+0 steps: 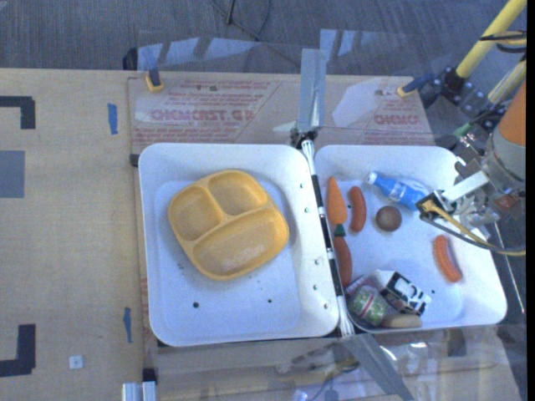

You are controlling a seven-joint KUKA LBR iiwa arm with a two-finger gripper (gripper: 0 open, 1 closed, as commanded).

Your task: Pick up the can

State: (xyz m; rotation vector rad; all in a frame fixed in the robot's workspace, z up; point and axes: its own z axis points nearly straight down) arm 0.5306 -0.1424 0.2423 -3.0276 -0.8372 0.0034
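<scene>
The can (369,304), small with a greenish end facing up, lies in the near left corner of the right bin (476,307). A black and white packet (408,293) rests right beside it, and a pale stick-shaped thing (403,322) lies along the near wall. My gripper (482,213) hangs over the bin's right side, well away from the can, up and to the right of it. Nothing shows between its fingers.
In the right bin lie a carrot (336,200), sausages (358,208) (343,259) (448,258), a blue bottle (399,190) and a brown ball (388,218). A yellow divided plate (227,222) sits in the left bin (251,307).
</scene>
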